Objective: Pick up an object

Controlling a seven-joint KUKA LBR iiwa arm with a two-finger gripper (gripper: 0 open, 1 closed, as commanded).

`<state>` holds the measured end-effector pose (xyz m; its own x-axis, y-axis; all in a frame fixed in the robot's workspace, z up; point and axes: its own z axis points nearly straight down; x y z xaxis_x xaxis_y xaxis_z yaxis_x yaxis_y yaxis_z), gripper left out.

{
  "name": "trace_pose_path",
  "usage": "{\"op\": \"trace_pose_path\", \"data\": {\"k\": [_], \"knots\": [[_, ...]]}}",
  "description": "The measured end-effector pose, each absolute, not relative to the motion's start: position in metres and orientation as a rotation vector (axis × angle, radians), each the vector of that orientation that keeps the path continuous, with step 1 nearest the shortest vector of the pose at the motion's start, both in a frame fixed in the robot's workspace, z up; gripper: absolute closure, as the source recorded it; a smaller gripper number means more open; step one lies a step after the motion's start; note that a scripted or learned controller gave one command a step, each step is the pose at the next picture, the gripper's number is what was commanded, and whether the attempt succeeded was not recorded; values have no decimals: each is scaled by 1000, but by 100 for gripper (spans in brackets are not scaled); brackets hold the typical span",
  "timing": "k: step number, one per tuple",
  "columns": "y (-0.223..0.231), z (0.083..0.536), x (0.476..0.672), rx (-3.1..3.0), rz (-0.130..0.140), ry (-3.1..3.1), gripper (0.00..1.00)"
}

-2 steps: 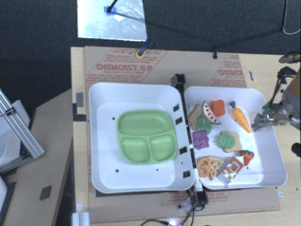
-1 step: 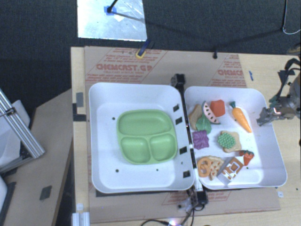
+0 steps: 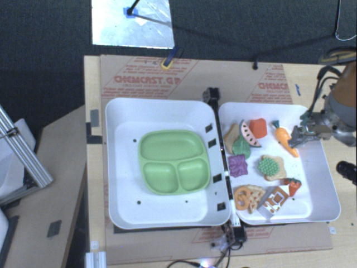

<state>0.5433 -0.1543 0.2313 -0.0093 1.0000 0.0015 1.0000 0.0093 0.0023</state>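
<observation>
Nearest: pretzel (image 3: 247, 196) and gingerbread house (image 3: 273, 200) at right bin (image 3: 319, 172) front. Gripper (image 3: 297, 136) beside carrot (image 3: 285, 140); finger state: cannot tell. Carrot likely light, rigid, slippery plastic; grasp across mid-body.

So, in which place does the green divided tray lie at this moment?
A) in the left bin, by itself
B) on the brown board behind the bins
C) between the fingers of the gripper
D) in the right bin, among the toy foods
A: the green divided tray lies flat in the middle of the left bin, while the toy foods, such as the carrot and the watermelon slice, are in the right bin.
</observation>
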Motion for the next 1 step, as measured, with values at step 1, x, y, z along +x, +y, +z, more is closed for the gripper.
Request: {"op": "trace_pose_path", "data": {"k": [1], "knots": [[-101,239,552,2210,4,2232,100]]}}
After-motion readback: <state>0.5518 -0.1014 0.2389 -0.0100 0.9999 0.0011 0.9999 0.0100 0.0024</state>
